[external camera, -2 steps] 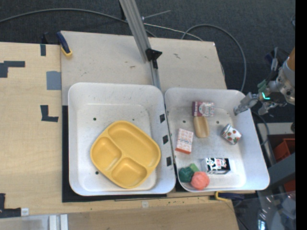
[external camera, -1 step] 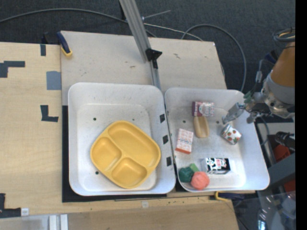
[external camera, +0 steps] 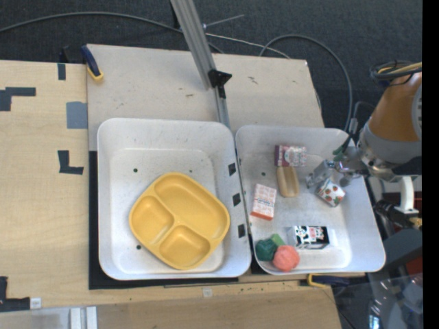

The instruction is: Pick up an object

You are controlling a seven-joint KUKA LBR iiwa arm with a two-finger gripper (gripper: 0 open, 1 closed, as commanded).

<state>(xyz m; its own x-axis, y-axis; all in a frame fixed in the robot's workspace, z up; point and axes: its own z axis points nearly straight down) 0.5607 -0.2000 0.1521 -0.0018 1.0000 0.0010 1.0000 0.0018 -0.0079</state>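
My gripper (external camera: 321,177) hangs low over the right part of the right bin (external camera: 363,252). The grey arm with its orange band (external camera: 394,112) comes in from the right. A small white cube with red and green spots (external camera: 332,195) lies just below and right of the gripper, touching or nearly touching it. To the gripper's left lie a tan bread-shaped piece (external camera: 287,181) and a maroon and white packet (external camera: 291,155). A red and white box (external camera: 264,201), a black and white carton (external camera: 311,236), a green piece (external camera: 266,249) and a red ball (external camera: 287,258) lie nearer the front.
The left bin (external camera: 110,184) holds a yellow divided plate (external camera: 180,219). A grey metal pole (external camera: 195,36) slants down to the wall between the bins. Cables run across the dark floor behind the bench.
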